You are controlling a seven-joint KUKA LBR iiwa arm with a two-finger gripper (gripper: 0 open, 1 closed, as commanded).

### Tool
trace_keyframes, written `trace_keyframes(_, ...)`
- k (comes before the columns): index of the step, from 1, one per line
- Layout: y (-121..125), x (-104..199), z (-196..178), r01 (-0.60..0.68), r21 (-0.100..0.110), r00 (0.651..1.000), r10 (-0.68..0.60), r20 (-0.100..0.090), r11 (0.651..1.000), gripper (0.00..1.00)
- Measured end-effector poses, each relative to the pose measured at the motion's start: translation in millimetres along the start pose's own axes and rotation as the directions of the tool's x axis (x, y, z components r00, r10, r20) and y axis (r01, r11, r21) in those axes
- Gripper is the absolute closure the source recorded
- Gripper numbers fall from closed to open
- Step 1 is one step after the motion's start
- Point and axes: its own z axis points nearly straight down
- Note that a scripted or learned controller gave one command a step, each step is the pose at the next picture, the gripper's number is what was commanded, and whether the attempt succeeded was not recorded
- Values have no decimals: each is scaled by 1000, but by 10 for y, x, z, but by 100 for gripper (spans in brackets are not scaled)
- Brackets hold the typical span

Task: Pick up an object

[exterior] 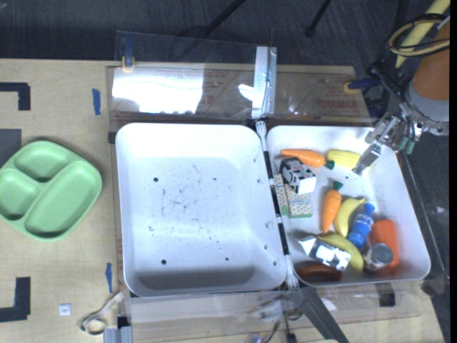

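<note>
**Gripper poised over the far side of the right bin, pick not yet made**

The arm point(432, 84) enters from the right, and its gripper point(371, 152) hangs over the far right part of the right bin point(418, 224), just beside a yellow corn cob point(344, 159) that lies next to a carrot point(303, 157). Whether the tool is released or clenched cannot be told at this size; nothing is seen lifted in it. The candidate objects all lie in the right bin: a second carrot point(331, 207) standing on end beside a banana point(347, 213), a blue bottle point(360, 227), an orange-red piece point(386, 236), a small can point(379, 254), a second banana point(341, 245) and some small printed boxes point(296, 191) against the bin's left wall. The left bin point(136, 148) carries only faint marks. A green divided tray point(46, 189) rests on the bench point(50, 84), well apart from both bins. Judged from this arrangement, the task is at its approach stage: the descent, the closing on an object and the lift all remain.
</note>
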Motion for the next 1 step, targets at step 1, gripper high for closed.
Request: trace_keyframes(1, -233, 364, 768, 129, 0, 992, -129, 0, 992, 0)
